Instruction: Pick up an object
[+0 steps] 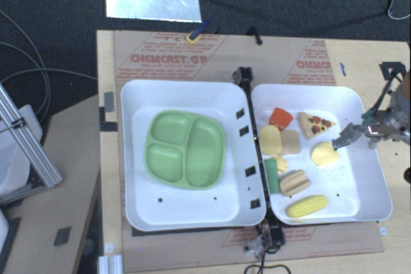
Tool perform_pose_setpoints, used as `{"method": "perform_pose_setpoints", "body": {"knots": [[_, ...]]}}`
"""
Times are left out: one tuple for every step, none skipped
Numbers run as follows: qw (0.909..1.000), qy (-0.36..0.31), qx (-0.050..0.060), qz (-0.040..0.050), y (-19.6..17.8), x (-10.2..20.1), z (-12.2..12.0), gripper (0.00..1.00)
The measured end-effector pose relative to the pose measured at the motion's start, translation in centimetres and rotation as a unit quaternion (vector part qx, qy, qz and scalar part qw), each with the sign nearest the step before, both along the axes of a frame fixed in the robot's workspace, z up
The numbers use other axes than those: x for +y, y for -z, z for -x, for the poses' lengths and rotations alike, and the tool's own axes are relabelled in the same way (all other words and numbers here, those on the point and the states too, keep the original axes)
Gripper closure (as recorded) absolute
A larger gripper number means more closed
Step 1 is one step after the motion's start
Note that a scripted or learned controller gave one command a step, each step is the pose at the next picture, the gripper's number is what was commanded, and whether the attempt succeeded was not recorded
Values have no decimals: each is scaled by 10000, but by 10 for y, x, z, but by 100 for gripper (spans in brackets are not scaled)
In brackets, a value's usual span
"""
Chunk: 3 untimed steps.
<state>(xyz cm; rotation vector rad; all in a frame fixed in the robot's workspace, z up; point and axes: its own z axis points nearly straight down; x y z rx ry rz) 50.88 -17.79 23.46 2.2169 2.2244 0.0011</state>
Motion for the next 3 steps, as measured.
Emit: {"method": "perform_pose_setpoints", "body": {"knots": [[10000,-25,55,-28,139,53,-10,0],[10000,-27,-31,0,148,73,-76,0],[10000,53,-22,6,147,18,23,0]]}}
